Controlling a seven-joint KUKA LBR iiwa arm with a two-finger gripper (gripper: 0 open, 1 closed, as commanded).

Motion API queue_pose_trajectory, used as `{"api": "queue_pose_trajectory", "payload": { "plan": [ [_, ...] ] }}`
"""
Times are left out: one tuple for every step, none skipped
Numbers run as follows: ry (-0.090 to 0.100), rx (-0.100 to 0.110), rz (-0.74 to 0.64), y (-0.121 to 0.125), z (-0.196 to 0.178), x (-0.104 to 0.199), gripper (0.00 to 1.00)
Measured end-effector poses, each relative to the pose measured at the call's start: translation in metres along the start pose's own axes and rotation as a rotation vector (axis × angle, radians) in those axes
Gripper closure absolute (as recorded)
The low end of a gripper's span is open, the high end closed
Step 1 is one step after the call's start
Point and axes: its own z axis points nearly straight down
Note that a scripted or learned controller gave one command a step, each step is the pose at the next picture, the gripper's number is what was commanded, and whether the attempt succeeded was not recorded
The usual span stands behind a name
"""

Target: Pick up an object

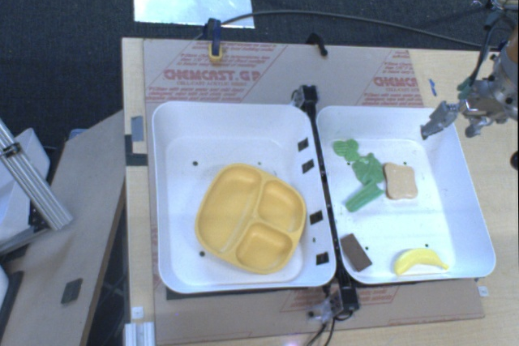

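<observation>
Our jaws (444, 120) hang above the right bin's (470, 207) far rim; we cannot tell their spread. Below lie toast (400, 181) and banana (419, 261).

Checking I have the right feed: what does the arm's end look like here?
At the right edge, the gripper is grey metal, its blocky body ending in a slim, angular grey tip. A small teal-green patch sits on its body, and thin dark rods or cables rise above it.

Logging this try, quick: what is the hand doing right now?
Hand: above the right white bin's far right corner; open or shut cannot be told.
</observation>
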Motion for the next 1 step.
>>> {"api": "queue_pose_trajectory", "payload": {
  "plan": [
    [0.000,0.002,0.002,-0.0022,0.0416,0.0008,0.00]
  ]
}}
